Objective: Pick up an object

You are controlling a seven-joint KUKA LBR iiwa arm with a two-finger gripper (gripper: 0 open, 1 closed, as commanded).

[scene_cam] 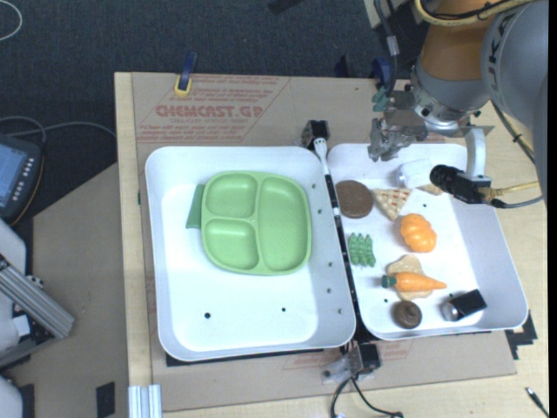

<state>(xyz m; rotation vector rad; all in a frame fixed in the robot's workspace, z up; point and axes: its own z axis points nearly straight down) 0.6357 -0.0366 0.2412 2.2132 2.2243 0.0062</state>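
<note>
Fingers blurred, grip unclear.

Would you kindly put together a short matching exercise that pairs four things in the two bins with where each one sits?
Things:
1. green divided plate
2. brown round cookie
3. carrot
4. small black block

Places:
A. near corner of the right bin, by its right rim
B. middle of the left bin
C. right bin, close to the divider, towards the far end
D. right bin, just beyond the dark brown round piece

Pairs: 1-B, 2-C, 3-D, 4-A
</note>
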